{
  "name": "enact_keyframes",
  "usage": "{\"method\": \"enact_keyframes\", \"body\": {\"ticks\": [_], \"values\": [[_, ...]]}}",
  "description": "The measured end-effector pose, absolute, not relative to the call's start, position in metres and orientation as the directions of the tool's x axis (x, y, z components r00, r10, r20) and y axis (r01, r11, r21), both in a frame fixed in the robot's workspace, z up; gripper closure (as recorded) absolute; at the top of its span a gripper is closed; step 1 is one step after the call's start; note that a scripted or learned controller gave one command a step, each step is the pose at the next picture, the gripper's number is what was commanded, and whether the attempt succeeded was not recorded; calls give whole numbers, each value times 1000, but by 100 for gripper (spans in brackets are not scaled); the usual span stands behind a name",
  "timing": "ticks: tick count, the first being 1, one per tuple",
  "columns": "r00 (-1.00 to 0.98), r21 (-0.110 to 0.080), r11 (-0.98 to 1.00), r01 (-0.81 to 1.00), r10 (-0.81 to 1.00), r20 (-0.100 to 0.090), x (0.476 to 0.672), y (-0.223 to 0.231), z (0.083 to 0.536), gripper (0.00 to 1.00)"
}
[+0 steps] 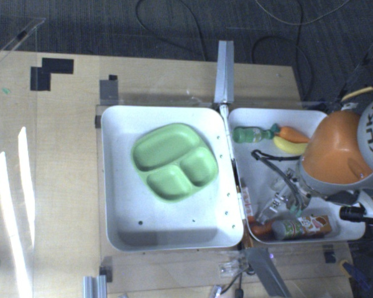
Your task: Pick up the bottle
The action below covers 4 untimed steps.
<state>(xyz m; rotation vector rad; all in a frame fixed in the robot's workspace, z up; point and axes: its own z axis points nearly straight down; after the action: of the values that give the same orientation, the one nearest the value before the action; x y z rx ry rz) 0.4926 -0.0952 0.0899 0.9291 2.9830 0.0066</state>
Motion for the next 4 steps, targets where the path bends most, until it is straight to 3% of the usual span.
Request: {"method": "enact_keyframes", "body": {"ticks": [1,2,3,4], "values": [[-840,5,840,543,543,-13,573,-163,106,0],[-798,-4,798,603,603,8,653,-106,87,0],[-780,8,780,626,626,-13,658,-111,137,0],[-846,-5,846,533,533,3,658,-89,88,0]]}}
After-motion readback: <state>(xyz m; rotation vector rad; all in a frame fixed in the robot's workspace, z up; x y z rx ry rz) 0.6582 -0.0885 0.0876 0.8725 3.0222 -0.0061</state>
